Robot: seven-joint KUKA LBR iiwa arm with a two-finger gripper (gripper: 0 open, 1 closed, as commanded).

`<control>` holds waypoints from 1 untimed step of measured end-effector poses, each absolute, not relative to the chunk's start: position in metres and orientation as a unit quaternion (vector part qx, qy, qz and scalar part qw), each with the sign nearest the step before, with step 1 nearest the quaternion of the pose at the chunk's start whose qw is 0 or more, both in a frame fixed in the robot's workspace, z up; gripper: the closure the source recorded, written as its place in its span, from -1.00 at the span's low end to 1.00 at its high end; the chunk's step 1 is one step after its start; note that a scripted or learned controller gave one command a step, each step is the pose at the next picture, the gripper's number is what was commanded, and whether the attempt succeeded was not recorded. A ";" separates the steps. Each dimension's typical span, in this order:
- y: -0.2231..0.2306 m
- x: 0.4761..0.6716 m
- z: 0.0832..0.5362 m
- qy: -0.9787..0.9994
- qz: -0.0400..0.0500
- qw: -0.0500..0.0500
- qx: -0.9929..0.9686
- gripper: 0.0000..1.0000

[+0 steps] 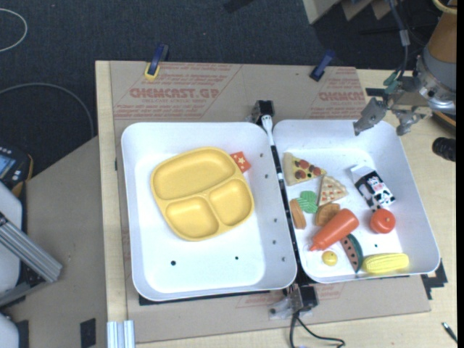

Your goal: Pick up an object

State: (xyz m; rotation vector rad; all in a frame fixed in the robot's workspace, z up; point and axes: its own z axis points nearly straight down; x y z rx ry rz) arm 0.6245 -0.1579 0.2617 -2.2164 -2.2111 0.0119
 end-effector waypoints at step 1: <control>-0.158 0.627 0.269 -0.707 0.000 0.000 -0.707 -1.00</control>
